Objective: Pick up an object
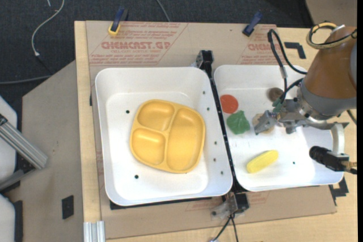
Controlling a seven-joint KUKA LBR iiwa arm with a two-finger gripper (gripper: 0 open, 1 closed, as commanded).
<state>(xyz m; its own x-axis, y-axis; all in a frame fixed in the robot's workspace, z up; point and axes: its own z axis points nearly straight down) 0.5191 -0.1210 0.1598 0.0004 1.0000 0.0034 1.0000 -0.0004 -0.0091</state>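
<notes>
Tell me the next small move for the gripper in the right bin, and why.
Probably shift the gripper toward the green object and lower onto it. The gripper hangs just beside that object, apart from it, with the orange disc and yellow piece lying farther off.

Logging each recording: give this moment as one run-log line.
gripper: right bin, nothing visibly held | beside green object | yellow object, orange disc: loose | yellow tray: left bin
</notes>
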